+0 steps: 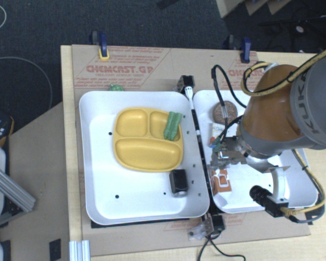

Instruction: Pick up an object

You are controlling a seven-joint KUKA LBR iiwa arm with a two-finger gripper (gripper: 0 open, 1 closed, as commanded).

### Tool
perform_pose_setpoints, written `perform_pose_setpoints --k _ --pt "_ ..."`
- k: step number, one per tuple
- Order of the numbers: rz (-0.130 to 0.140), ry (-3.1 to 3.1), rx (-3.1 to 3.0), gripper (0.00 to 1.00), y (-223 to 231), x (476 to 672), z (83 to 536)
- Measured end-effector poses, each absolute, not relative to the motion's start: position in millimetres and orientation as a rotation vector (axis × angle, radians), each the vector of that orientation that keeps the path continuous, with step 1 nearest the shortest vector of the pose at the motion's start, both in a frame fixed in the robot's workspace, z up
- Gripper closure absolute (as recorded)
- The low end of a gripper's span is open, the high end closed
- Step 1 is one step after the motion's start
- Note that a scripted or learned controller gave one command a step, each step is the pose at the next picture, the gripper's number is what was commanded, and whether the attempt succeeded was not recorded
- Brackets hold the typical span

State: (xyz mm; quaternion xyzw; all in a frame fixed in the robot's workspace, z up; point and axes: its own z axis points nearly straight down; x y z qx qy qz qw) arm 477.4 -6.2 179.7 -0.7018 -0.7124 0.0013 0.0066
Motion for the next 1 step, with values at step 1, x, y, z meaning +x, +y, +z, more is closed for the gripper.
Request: perform_pose_setpoints --k 1 --pt "-0.011 -2.229 -2.223 1.0 -7.0 480.7 263.2"
